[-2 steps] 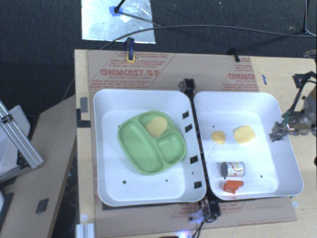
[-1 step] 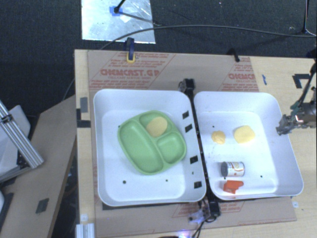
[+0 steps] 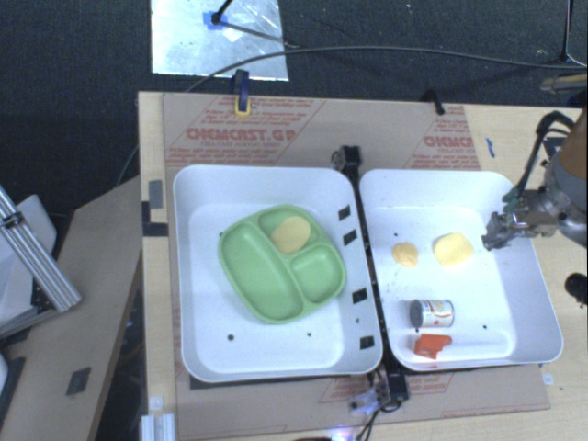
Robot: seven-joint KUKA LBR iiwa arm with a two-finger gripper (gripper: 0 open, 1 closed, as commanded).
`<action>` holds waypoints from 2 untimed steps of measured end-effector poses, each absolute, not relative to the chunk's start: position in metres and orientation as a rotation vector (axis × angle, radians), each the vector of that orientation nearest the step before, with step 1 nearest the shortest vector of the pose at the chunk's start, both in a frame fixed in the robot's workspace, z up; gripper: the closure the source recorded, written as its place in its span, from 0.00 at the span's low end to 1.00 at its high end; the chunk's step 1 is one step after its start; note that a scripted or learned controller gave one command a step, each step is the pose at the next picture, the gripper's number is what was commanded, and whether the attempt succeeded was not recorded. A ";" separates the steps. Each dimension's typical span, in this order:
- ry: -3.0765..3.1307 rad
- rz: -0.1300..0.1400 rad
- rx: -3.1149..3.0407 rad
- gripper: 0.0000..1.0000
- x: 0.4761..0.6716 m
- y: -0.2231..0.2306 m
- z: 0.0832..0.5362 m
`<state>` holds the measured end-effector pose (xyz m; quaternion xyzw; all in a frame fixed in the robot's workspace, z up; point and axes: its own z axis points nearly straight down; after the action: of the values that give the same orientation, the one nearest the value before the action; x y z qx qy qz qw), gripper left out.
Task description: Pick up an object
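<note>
Bins come first in the order from left to right. In the left bin (image 3: 202, 246) lies a green divided plate (image 3: 266, 278), and a yellow round piece (image 3: 292, 235) rests in its upper compartment. The right bin (image 3: 524, 338) holds four small things: a small yellow ball (image 3: 405, 254), just beside it a bigger pale yellow lump (image 3: 453, 249), lower a small can (image 3: 433, 313) lying on its side, and under the can an orange piece (image 3: 430, 344).

At the right edge, the gripper (image 3: 501, 231) is near the rim of the right bin, close to the pale yellow lump but apart from it. Nothing is seen between its fingertips, and whether they are spread or pressed together I cannot tell.

I judge the lump is the nearest object to take. It looks light and maybe soft, like toy food, so it can give under pressure; a hold across its middle seems best. The can looks stiff and smooth and may roll away.
</note>
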<state>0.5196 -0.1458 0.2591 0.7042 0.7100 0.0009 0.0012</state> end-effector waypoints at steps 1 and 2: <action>2.232 0.004 2.210 1.00 0.523 -0.086 0.246; 2.232 0.004 2.209 1.00 0.530 -0.028 0.250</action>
<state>0.5295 -0.0281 0.2503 0.7035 0.7107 0.0013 0.0004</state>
